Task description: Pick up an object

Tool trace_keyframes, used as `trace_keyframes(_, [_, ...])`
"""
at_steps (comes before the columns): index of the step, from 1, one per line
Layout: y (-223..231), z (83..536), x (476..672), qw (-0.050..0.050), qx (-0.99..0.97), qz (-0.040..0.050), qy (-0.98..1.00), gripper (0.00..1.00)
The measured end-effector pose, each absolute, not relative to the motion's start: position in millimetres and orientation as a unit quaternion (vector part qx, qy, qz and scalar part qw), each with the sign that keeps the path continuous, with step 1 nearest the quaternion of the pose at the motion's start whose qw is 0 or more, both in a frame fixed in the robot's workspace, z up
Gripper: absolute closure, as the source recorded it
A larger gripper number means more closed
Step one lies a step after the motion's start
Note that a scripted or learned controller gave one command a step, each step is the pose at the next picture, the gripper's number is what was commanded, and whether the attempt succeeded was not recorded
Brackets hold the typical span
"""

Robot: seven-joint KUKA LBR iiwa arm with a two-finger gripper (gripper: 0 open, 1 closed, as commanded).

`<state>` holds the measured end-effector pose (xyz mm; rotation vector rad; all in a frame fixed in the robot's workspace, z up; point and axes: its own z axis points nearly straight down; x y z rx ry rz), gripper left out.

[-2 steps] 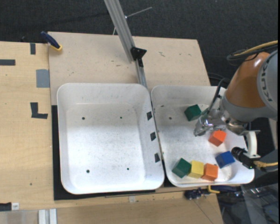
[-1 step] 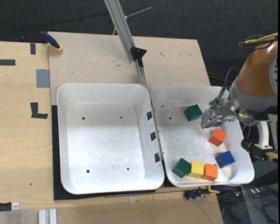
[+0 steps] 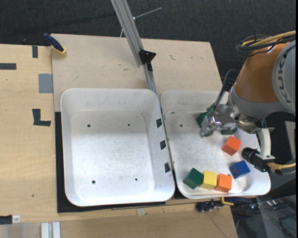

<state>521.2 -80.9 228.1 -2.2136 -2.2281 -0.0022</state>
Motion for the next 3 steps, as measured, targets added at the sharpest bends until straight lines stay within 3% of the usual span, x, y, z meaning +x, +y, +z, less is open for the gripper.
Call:
trace_keyframes(2, [34.1,224.3,520.2,0.001,-0.704,0.0000,-0.710,1.00])
trace_keyframes(3, [83.5,216.8,509.4,0.002,-0.705,0.0009,-0.709,1.00])
